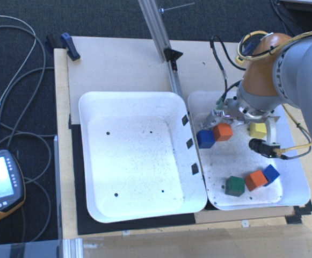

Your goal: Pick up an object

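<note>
In the right bin (226,161) lie several small blocks. An orange block (223,131) and a blue block (205,138) sit close together at the bin's upper left. My gripper (220,118) hangs low just above the orange block, right at its top edge; whether it touches the block I cannot tell. A yellow block (258,129) lies to the right, partly hidden under the wrist. Near the front edge sit a green block (234,186), a second orange block (256,179) and a second blue block (271,173).
The left bin (128,98) stands beside the right one, their rims meeting near black clips (190,143). A slanted metal rail (156,26) crosses the back of the bench. A black cable (276,152) hangs from the wrist over the right bin.
</note>
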{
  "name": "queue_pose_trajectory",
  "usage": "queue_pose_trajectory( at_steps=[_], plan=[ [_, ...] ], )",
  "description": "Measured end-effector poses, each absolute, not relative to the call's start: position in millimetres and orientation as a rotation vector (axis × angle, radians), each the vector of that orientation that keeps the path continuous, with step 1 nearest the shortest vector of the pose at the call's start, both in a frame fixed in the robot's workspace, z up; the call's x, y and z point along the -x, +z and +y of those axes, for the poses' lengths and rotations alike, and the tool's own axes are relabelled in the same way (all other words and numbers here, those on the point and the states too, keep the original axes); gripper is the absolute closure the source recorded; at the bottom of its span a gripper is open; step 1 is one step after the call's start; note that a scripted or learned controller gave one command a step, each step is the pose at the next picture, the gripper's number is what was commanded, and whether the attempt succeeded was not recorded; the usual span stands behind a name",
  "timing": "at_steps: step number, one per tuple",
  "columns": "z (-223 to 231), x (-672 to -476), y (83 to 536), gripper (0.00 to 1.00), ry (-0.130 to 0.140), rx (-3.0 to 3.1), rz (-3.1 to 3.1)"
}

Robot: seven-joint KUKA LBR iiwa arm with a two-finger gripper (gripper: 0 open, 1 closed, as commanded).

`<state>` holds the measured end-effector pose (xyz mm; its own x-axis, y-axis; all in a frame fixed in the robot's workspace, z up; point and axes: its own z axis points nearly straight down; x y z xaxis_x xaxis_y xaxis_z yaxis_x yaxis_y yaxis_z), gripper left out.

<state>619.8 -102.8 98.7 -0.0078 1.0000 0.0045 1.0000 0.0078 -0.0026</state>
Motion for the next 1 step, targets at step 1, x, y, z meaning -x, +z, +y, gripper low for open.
queue_pose_trajectory(
  at_steps=[1],
  plan=[
    [-108.3, -619.4, 99.9, 0.00, 0.000, 2.220, -2.221]
  ],
)
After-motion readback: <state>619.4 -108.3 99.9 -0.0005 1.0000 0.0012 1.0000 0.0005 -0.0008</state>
